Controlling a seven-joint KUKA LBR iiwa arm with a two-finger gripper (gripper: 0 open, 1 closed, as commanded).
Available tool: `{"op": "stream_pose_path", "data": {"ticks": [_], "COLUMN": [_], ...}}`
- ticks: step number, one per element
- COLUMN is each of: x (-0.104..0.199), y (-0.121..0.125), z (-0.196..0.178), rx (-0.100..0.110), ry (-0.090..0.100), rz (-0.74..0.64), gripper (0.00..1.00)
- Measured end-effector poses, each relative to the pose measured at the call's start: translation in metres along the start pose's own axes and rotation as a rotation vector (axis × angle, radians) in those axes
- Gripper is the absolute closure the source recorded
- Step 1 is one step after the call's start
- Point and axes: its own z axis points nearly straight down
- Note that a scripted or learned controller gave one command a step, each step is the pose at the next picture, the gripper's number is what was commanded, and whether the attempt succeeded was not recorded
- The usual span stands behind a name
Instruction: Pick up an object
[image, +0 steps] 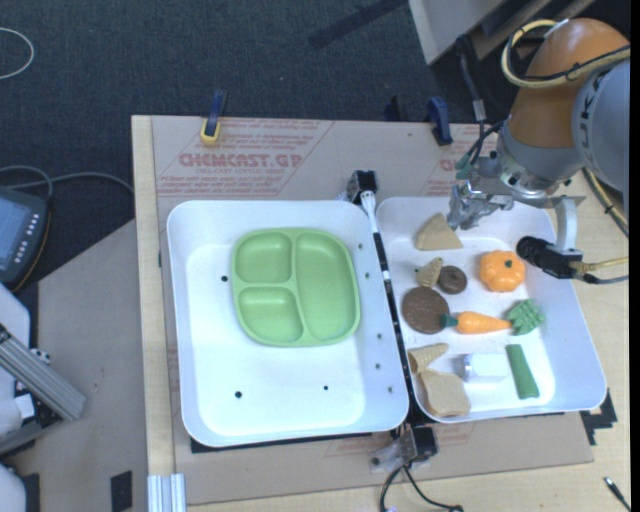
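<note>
Over the right bin (590, 352), the end effector (462, 216) hangs downward, finger state unclear, above a tan wedge (437, 235).

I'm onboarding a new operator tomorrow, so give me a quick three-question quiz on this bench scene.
1. True or false: the green divided plate lies in the left bin.
2. Which item lies nearest the gripper?
A. the orange pumpkin
B. the tan wedge
C. the green stick
3. Fill in: the carrot lies between the brown disc and the ____.

Key
1. True.
2. B; the gripper hangs just above and to the right of the wedge in the right bin.
3. Broccoli, at the carrot's right end.
</note>
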Motion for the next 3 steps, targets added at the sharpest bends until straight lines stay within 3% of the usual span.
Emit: {"op": "stream_pose_path", "data": {"ticks": [1,3], "x": [0.0,0.117], "y": [0.002,0.011], "z": [-0.045,-0.051], "rx": [-0.001,0.003], "ry": [0.0,0.003], "rz": [0.0,-0.006], "gripper": [1.0,1.0]}}
